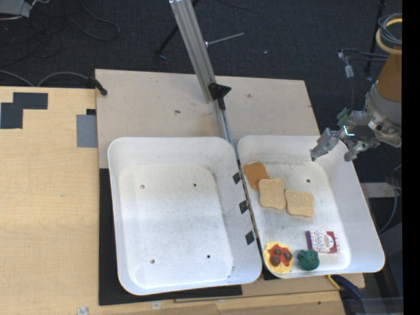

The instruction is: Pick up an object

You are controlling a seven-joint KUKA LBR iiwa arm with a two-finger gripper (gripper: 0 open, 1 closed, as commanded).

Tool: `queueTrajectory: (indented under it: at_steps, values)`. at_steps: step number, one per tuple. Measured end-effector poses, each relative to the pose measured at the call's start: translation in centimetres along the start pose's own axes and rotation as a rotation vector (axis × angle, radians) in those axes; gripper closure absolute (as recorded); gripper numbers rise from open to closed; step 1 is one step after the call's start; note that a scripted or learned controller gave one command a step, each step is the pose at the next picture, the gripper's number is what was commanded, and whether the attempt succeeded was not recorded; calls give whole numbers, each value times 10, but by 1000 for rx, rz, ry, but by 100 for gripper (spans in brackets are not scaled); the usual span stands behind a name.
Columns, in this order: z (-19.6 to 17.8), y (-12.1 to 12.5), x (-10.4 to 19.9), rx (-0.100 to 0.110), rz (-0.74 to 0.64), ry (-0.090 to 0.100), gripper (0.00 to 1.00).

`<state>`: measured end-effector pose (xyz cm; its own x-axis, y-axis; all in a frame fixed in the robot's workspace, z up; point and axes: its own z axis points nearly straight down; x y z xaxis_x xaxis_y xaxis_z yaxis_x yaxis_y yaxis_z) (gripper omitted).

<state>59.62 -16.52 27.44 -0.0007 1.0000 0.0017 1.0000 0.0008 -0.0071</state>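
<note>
Gripper (336, 144) — fingers spread apart, holding nothing, hovering over the right bin's (367, 222) far right rim. Left and below it: three toast slices (272, 193); further below, a pizza piece (278, 255), a green lump (308, 260), a small packet (322, 241). Advice — centre over one piece, descend straight, close squarely.

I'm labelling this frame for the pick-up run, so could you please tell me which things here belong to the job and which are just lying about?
Job:
- gripper, fingers apart above the right bin's far corner
- brown toast slice
- two pale bread slices
- red-and-white packet
- green lump
- yellow plate of red food

Lying about:
- left bin
- metal rail
</note>
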Motion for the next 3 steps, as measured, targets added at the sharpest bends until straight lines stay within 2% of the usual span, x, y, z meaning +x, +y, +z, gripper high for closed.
queueTrajectory:
  at_steps: [1, 2, 3]
  values:
    - [-3, 1, 0, -5, -1, -1, 0]
    - [61, 2, -4, 2, 1, 0, 0]
    - [122, -7, -2, 3, 1, 1, 0]
